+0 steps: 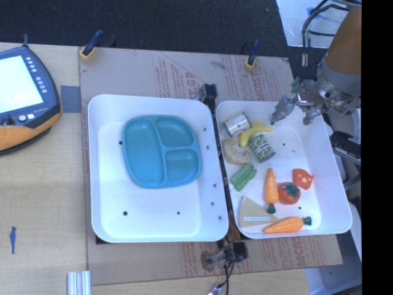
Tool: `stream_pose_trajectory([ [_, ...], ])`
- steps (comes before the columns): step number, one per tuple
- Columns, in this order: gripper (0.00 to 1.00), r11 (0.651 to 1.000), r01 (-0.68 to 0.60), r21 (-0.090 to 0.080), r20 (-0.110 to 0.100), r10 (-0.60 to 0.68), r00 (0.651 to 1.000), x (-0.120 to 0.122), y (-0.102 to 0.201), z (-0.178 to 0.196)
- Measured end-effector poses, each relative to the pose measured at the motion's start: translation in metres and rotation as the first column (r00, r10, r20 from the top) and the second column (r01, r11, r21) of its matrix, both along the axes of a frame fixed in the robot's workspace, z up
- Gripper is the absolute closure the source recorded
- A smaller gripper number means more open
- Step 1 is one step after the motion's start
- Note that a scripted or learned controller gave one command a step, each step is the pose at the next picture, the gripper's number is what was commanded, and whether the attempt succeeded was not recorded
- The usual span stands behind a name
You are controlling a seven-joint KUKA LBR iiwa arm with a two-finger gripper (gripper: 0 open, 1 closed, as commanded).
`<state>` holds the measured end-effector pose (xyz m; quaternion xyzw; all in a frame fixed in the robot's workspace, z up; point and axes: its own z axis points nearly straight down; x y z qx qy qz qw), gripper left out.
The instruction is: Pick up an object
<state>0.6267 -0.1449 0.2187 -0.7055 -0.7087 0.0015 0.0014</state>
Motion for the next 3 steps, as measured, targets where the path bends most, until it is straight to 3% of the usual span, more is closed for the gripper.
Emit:
stream_pose_trajectory([
  [1,0.00,1.000,-0.001,-0.001,-0.009,0.001,1.000,0.018,0.032,-0.124],
  [2,1.00,1.000,-0.003,0.000,-0.013,0.003,1.000,0.018,0.030,-0.112],
  [3,1.00,1.000,-0.002,0.000,-0.001,0.002,1.000,-0.038,0.079,-0.026],
])
